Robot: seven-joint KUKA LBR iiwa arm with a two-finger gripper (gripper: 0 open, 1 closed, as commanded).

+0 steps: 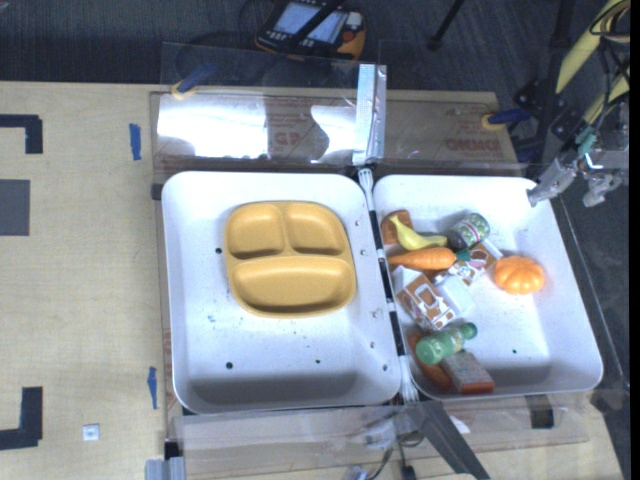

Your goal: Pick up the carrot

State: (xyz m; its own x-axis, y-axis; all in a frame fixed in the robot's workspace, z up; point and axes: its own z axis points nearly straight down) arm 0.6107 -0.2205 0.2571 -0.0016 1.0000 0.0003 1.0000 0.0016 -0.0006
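Observation:
The orange carrot (425, 259) lies on its side in the right bin (560, 338), near that bin's left wall, with its tip pointing left. A yellow banana (415, 236) lies just behind it and a small carton (430, 301) just in front. My gripper (572, 190) hangs over the bin's far right corner, well right of the carrot and apart from every object. Its two fingers stand apart and open, with nothing between them.
Also in the right bin are a small can (468, 231), a round orange fruit (519, 275), a green bottle (445, 343) and a reddish block (467, 372). The left bin (190, 298) holds a yellow divided plate (290, 256). A clear panel (260, 118) stands behind the bins.

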